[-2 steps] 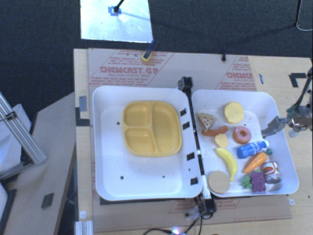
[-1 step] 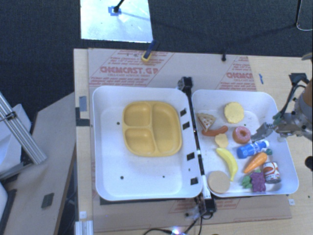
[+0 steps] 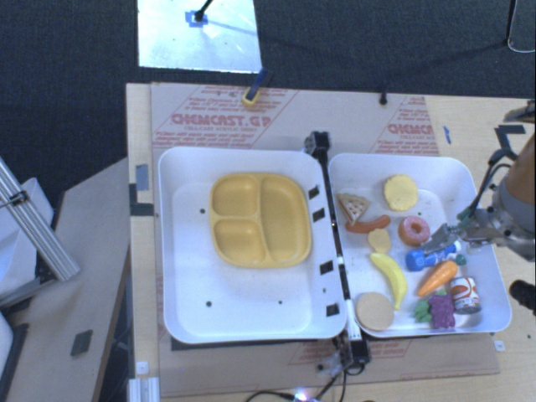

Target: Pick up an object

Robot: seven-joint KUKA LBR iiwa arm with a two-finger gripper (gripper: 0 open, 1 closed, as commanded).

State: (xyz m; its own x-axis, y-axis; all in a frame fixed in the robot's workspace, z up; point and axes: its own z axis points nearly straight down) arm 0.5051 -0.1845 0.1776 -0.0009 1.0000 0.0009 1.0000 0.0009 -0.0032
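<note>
My gripper (image 3: 446,239) hangs low over the right side of the right bin (image 3: 452,172), reaching in from the right edge. It is just above and touching or nearly touching the upper end of a blue bottle (image 3: 427,260), which lies on the bin floor. A pink donut (image 3: 413,230) sits just left of the gripper. An orange carrot (image 3: 438,277) lies directly below the bottle. Whether anything is held is too small to see.
The right bin also holds a banana (image 3: 390,276), a sausage (image 3: 367,224), a sandwich wedge (image 3: 353,206), a yellow disc (image 3: 401,193), a tan disc (image 3: 374,311), purple grapes (image 3: 441,310) and a small can (image 3: 463,294). A yellow divided tray (image 3: 260,219) lies in the left bin (image 3: 188,308).
</note>
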